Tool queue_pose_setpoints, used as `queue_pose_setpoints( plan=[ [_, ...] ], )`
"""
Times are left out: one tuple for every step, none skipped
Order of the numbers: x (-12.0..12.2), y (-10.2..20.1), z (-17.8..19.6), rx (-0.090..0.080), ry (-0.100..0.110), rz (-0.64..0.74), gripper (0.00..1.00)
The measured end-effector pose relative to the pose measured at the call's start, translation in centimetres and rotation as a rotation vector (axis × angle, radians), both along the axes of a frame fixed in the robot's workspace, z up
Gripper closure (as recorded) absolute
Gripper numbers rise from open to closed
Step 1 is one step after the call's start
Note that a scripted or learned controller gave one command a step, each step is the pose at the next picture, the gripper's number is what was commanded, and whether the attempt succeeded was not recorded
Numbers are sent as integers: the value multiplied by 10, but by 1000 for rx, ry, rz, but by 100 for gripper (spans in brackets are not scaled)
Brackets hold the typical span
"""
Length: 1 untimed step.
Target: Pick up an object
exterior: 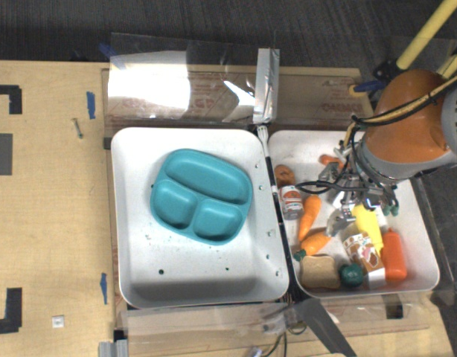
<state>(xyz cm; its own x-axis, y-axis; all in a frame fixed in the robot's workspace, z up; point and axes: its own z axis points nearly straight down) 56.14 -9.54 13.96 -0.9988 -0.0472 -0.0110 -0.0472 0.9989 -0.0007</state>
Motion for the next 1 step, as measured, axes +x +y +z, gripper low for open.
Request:
queue_pose_setpoints(
  plan=[
    [5, 0, -50, 2, -1, -221, 0]
  ],
)
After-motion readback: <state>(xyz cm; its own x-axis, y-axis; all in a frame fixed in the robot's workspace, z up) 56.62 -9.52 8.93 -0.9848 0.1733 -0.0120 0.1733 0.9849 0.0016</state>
